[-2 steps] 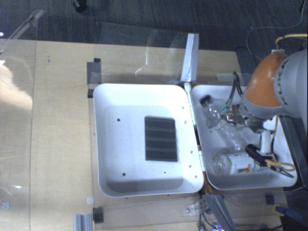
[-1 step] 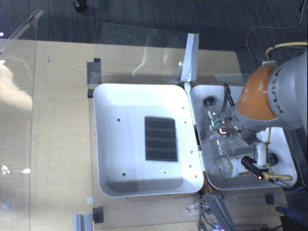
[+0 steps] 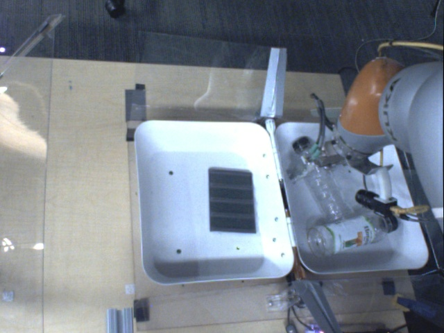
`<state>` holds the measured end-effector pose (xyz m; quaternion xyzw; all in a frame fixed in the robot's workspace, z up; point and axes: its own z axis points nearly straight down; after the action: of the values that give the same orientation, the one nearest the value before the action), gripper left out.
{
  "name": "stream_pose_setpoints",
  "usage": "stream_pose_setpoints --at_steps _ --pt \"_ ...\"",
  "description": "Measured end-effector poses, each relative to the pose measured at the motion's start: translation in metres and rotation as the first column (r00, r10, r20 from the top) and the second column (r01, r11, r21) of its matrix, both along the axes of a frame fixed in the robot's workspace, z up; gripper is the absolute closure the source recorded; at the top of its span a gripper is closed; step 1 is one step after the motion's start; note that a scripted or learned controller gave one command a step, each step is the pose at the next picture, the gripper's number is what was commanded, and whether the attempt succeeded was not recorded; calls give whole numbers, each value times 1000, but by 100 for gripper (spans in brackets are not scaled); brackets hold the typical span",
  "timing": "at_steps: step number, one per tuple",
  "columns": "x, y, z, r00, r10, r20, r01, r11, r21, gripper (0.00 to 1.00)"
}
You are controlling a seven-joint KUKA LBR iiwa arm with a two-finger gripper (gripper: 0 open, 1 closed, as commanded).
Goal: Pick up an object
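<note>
- gripper (image 3: 326, 157) hangs over the right bin (image 3: 409, 255), near its far wall; its grip state can't be told.
- a clear bottle (image 3: 345, 236) lies on its side near that bin's front wall.
- a dark ribbed pad (image 3: 232, 200) lies in the left bin (image 3: 159, 186).

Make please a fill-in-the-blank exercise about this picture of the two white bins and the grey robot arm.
1. The dark grey ribbed rectangular pad lies in the ____ shallow white bin.
2. The clear plastic bottle with a green and orange label lies on its ____ in the right shallow white bin.
3. The grey robot arm has an ____ band above its wrist.

Missing words: left; side; orange
</note>
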<state>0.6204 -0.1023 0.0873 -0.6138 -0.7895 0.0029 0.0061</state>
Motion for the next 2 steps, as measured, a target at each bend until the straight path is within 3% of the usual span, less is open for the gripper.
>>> stream_pose_setpoints --at_steps 1,2 --pt "-58 2 3 997 64 31 -64 998 -4 0" --pt "-58 2 3 997 64 31 -64 998 -4 0"
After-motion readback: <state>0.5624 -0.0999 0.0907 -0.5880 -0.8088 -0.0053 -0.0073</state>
